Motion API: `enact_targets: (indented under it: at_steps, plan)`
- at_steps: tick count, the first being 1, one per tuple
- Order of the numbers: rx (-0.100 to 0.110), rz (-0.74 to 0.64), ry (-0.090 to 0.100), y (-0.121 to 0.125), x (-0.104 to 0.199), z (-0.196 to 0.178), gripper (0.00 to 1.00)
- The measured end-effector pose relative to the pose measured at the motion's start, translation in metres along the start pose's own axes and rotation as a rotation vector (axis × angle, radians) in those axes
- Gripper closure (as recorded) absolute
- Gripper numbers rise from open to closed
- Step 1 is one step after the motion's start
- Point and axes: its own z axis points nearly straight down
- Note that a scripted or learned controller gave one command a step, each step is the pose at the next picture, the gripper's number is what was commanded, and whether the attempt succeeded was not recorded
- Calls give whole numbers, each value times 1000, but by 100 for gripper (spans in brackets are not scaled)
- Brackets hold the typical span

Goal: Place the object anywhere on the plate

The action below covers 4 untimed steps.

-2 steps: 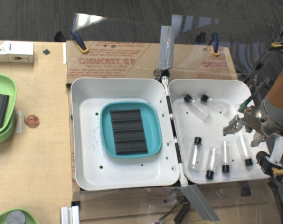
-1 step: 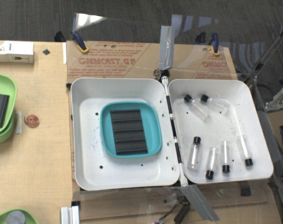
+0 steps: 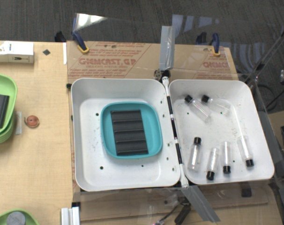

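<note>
A light wooden counter [image 3: 39, 172] stands on dark grey carpet [image 3: 132, 13]. A sheet of printed cardboard [image 3: 114, 60], held by clamps [image 3: 79, 43], lies across its far side, while bright light glints off clear plastic sheeting [image 3: 90, 20] at the back.

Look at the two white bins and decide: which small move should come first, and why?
Probably bring the arm over the right white bin above one clear black-capped vial. All the vials lie there, while the teal square plate with its dark ribbed insert sits in the left white bin, bearing no vial yet.
</note>
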Motion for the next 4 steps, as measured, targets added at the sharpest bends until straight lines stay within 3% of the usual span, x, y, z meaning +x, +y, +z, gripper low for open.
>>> enact_targets:
  at_steps: [1, 2, 3, 4]
  plan:
    - [1, 151, 0, 57, 19, 1, 0]
    - [0, 21, 0, 117, 48, 0, 0]
    - [-1, 121, 1, 125, 55, 0, 0]
    - [0, 122, 1, 125, 55, 0, 0]
